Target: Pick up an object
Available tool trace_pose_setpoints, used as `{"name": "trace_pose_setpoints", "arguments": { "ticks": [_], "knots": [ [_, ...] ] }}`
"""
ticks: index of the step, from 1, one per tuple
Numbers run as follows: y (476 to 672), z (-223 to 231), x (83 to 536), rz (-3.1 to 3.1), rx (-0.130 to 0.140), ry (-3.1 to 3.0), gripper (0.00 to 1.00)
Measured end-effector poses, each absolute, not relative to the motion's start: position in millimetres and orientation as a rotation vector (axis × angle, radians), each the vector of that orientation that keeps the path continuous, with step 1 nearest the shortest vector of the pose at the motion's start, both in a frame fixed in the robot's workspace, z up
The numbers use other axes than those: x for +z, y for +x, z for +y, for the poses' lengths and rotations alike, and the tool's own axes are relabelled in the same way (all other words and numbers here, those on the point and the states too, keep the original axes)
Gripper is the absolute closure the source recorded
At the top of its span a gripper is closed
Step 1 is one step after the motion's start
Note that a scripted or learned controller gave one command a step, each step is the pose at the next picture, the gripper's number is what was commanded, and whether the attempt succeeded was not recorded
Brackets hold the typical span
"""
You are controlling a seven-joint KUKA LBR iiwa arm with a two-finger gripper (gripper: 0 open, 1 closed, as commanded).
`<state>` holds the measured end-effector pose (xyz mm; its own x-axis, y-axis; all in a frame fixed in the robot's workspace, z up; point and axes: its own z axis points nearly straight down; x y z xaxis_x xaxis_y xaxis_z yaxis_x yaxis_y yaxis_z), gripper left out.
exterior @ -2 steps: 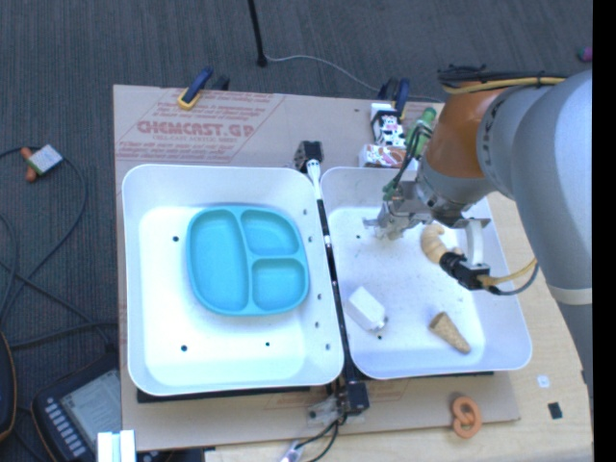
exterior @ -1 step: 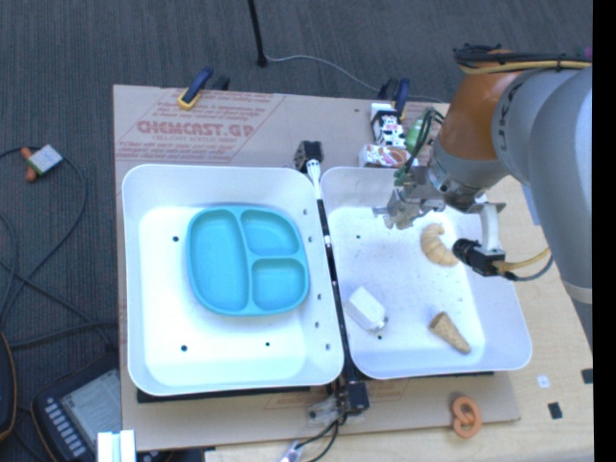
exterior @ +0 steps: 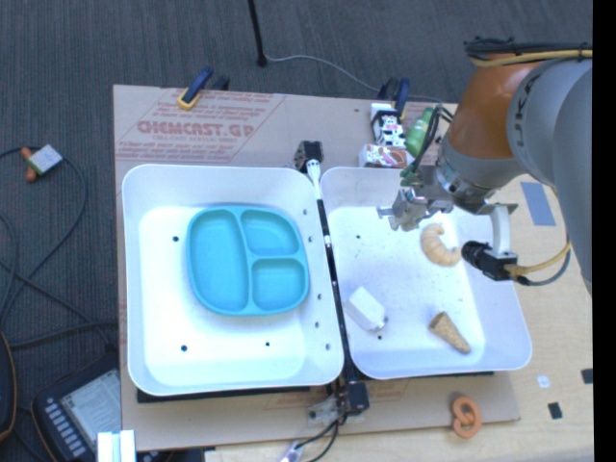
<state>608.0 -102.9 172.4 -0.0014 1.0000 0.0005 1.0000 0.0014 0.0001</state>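
Right now, from the camera above the bench (exterior: 154, 114), the grey-and-orange arm (exterior: 500, 114) is reaching in from the right, and its end effector (exterior: 412, 210) hangs over the far part of the right bin (exterior: 510, 354). A croissant (exterior: 441, 245) lies just to the near-right of it, close but, as far as I can judge, not touched. Two more candidates sit nearer in the same bin: a small white block (exterior: 366, 308) toward the left wall and a brown cone-shaped piece (exterior: 450, 332) toward the near-right corner, well apart from each other.

Over in the left bin (exterior: 154, 354) rests a blue divided tray (exterior: 247, 260), and nothing is going on there.

So what step is this? It looks like the approach before a grasp: nothing has been lifted, and every object lies flat on the bin floor. The croissant seems the likeliest target. The next move calls for a shift toward the near-right to centre over the pastry, then a straight descent so the curved body lands between the fingers rather than beside them.

As for the end effector itself, the metal parts at its tip blur together from this angle, so I cannot tell how far it is spread. Nothing visible is pinched in it.
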Motion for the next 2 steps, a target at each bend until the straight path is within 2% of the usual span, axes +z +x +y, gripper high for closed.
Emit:
{"name": "trace_pose_setpoints", "arguments": {
  "ticks": [1, 2],
  "knots": [
    [548.7, -41.6, 193.2, -2.222, 0.001, -2.218, 1.0],
    [489.1, -7.2, 183.7, -2.22, 0.003, -2.219, 1.0]
  ]
}}
